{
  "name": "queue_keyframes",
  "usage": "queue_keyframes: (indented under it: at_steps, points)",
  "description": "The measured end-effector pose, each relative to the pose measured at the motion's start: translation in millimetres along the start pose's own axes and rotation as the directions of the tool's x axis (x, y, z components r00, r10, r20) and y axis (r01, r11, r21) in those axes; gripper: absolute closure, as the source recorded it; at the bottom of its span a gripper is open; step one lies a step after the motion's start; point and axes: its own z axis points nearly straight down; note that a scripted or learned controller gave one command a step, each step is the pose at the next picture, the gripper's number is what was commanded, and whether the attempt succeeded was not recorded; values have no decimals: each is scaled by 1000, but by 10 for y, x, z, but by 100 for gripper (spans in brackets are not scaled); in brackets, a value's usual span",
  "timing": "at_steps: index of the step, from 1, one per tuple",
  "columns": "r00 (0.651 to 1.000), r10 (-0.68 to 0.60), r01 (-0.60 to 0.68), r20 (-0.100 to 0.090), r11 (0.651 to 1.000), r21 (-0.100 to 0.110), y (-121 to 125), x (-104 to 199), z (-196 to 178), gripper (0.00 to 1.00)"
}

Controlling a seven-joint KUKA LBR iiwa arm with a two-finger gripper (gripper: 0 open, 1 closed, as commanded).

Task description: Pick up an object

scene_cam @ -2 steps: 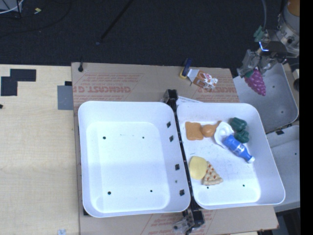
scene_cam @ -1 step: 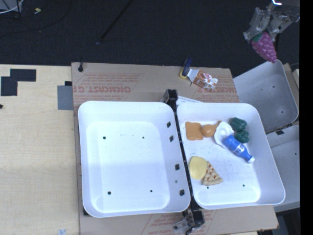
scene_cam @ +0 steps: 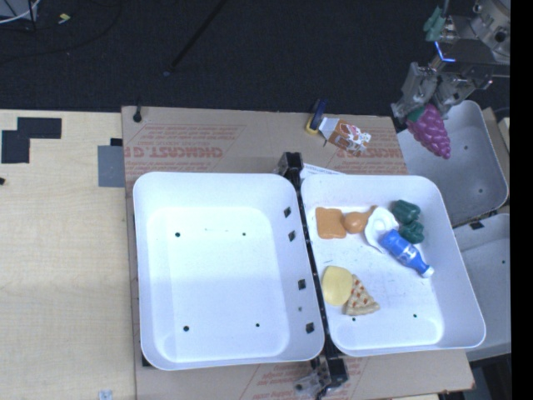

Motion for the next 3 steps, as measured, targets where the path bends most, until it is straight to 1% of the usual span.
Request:
queue_keyframes:
  at_steps: [1, 2, 3]
  points:
    - [1000, -2, 2, 1, 1000, 0, -818, 540, 7, 100]
    - [1000, -1, 1, 2, 1000, -1, -933, 1066, 13, 100]
    - [1000, -2, 2, 3, 1000, 1, -928, 1669, 118, 100]
